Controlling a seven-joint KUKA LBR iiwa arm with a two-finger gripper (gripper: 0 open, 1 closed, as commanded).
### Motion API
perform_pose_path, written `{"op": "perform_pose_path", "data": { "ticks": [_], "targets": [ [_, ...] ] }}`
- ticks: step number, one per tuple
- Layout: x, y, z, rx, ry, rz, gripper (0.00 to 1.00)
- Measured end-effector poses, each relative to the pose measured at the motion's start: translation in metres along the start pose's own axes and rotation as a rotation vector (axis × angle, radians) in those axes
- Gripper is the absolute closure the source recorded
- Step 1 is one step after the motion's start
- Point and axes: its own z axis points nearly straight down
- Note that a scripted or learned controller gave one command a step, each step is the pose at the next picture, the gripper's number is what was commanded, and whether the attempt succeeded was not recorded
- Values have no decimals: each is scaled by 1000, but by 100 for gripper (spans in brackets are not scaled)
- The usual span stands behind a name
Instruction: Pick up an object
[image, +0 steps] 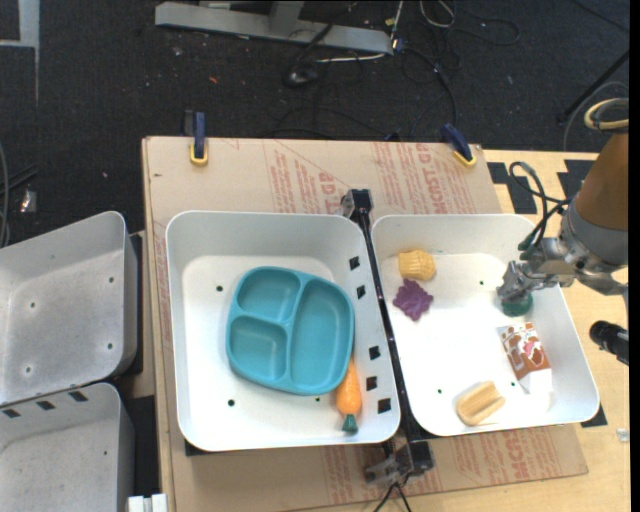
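Task thing: none singled out; the nearest candidate is the red-and-white packet (526, 357) in the right bin (575, 400).
Packet axis: long axis runs up-down in the view, tilted slightly, its white end toward the near rim, its red end toward the jaws.
Packet vs jaws: lies flat just below the jaws (516, 297) in the view, apart from them, nothing in between.
Jaws: low over the right bin's right side, a small green-tinted patch at the tip; cannot tell how far open, or whether anything is held.
Arm: enters from the right edge, orange band (608, 185) uppermost, grey wrist angled down and leftward into the bin.
Other right-bin items: yellow corn piece (417, 265) near the far left corner; purple lump (412, 299) just below it; tan bread-like piece (480, 402) near the front rim.
Left bin (190, 330): teal divided plate (291, 331) at the centre; orange carrot (348, 395) touching the plate's lower right edge, green tip toward the near rim.
Surface: cardboard sheet (300, 170) under both bins.
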Motion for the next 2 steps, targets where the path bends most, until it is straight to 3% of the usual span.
{"op": "perform_pose_path", "data": {
  "ticks": [1,2],
  "targets": [
    [0,1,-28,1,0,-1,100],
    [52,13,-38,2,3,-6,100]
  ]
}}
